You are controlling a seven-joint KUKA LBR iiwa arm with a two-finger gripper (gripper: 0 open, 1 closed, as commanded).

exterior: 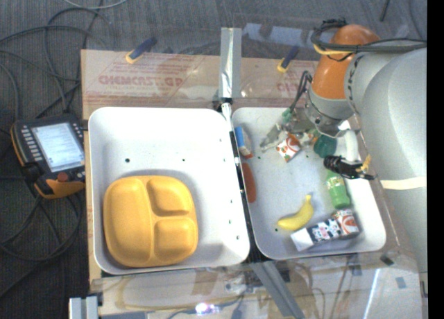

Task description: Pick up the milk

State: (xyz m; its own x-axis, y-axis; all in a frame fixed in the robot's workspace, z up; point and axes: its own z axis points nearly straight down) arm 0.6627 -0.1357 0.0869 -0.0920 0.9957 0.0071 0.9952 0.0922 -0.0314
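Arm reaches in from the right; gripper (pixel 281 132) sits low over the upper part of the right bin (pixel 267 238). I can see the thin fingers splayed apart, with nothing clearly between them. A small red-and-white packet (pixel 290 147) lies just beside the tips, touching or nearly so (hard to say which).

The milk carton (pixel 326 231) lies on its side at the bottom edge of the right bin, near the front wall, well apart from the gripper. Black-and-white pattern with a red end.

My judgement: the approach has not started properly. To do it well I'd lift clear first, travel toward the front of the bin, turn the wrist so the fingers span the carton's short width, then come straight down.

In the way: a banana (pixel 297 214) lies just beside the carton's left end, close enough to catch a finger. A green bottle (pixel 338 191) stands just above the carton. The bin wall crowds the far side too. A red tube (pixel 249 180) lies along the divider. The left bin (pixel 111 125) holds a yellow tray (pixel 150 220), no concern.
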